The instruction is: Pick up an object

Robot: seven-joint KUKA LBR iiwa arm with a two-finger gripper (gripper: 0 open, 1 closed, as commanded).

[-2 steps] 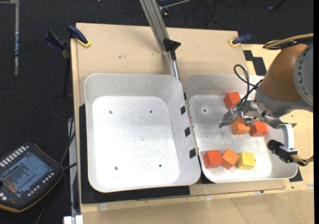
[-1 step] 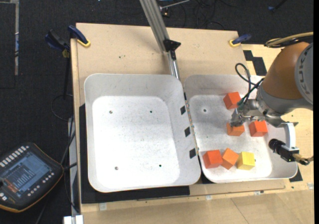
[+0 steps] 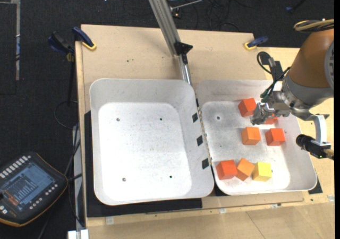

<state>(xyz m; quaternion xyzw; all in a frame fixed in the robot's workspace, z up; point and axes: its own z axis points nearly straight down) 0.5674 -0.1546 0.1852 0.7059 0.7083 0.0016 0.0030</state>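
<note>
Arm: grey with an orange band, reaching in from the right over the right-hand bin [image 3: 297, 182].
Gripper [image 3: 261, 116]: low over the upper middle of that bin, just right of one orange block [image 3: 246, 107] and above two more. Whether its claw is released or clenched I cannot tell; the head hides it, and no block is seen in its grasp.
Blocks near gripper: an orange block [image 3: 251, 135] and a red-orange block [image 3: 275, 136] side by side just below it; a sliver of red [image 3: 272, 121] shows at its lower edge.
Front row: red-orange block [image 3: 227, 169], orange block [image 3: 245, 168] and yellow block [image 3: 262, 171], close together, the first two touching.
Left bin [image 3: 101, 94]: white, speckled.
Bench [image 3: 133, 47]: tan board, blue clamps [image 3: 79, 35] at the far corners.
Floor, lower left: handheld pendant [image 3: 26, 187] with lit screen.
</note>
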